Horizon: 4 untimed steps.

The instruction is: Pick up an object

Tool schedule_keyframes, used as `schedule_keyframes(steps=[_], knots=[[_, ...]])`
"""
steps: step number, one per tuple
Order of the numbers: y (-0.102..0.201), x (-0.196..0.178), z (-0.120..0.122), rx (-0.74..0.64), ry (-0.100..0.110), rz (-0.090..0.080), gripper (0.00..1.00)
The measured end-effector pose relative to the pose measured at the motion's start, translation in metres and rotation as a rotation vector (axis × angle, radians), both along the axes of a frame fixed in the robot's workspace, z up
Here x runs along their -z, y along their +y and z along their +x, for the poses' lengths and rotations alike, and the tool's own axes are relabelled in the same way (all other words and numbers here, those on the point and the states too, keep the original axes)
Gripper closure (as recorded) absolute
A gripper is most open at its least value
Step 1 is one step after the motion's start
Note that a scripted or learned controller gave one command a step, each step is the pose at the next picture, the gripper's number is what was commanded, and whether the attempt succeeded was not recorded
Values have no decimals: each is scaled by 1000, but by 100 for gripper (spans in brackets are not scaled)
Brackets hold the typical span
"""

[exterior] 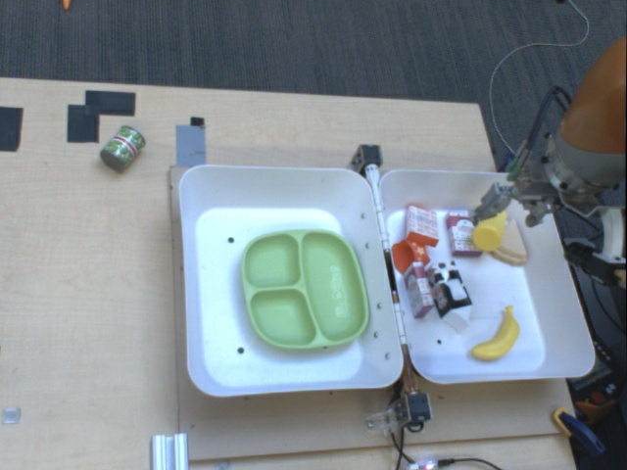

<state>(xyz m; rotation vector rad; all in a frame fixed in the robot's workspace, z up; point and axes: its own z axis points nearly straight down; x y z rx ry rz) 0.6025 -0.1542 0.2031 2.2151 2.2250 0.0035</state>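
Two white bins sit side by side: the left bin (211,292) holds one green divided plate (305,289), the right bin (558,341) one banana (498,337). The gripper (502,204) hangs over the right bin's far side by a yellow object (489,233); whether its fingers are spread or closed, I cannot tell.

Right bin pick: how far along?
Done: the arm's tool has reached the right bin, at its far edge beside the yellow object. In hand: nothing visibly lifted; whether the tool grips anything can't be told. Left: grasp and lift. The banana and the small packets lie in the bin.
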Motion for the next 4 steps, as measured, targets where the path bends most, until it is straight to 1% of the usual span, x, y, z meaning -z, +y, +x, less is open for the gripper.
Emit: schedule_keyframes(steps=[1, 2, 3, 4], knots=[[3, 104, -2, 2, 2, 0, 0], [41, 116, -78, 3, -4, -1, 0], [41, 105, -76, 2, -11, -2, 100], [41, 105, -76, 1, -11, -2, 0]])
